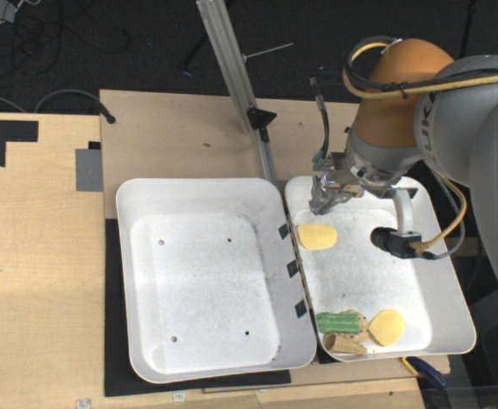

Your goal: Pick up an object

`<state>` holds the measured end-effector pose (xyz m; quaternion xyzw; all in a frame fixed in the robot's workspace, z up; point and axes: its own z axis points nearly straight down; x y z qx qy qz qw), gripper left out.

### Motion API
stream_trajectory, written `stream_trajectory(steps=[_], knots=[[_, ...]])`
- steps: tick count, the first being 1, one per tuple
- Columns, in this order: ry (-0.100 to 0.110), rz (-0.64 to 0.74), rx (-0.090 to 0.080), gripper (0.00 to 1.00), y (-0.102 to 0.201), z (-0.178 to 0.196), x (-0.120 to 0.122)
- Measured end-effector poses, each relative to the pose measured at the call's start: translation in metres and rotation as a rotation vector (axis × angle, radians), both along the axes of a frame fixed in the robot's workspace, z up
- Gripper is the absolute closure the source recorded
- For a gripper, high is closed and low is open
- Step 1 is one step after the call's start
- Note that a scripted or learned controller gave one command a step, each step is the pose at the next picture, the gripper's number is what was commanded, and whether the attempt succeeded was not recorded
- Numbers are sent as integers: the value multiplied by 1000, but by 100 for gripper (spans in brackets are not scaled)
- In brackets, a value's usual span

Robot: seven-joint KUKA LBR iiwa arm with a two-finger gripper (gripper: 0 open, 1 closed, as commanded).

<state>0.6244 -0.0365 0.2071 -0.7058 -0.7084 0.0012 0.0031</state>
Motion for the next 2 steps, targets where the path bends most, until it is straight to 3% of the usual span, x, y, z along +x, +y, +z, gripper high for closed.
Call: stream_trajectory(steps=[2], knots=[[0, 0, 0, 100, 90, 12, -42]])
